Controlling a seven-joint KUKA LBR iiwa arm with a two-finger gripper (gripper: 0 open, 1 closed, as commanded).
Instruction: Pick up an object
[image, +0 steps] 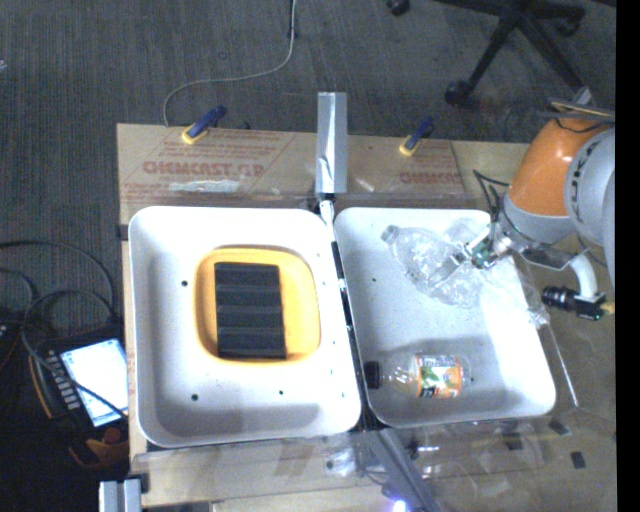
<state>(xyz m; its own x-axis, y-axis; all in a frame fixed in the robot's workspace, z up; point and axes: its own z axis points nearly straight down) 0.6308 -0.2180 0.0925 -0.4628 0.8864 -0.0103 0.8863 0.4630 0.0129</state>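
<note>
Single fixed camera, mounted above the desk (250, 165), looking down at a slant. Optical axis tips toward the desk's far edge, so the far edge and a strip of dark carpet floor (100, 60) beyond it sit at the frame top, with a chair base (500, 50) visible there. Both white bins fall fully in frame: left bin (160, 330) and right bin (400, 320), side by side, filling the middle. Near desk edge runs close to the frame bottom. Medium stand-off: whole desk width fits. The arm (565, 185) enters from the frame's right side, cropped there.
</note>
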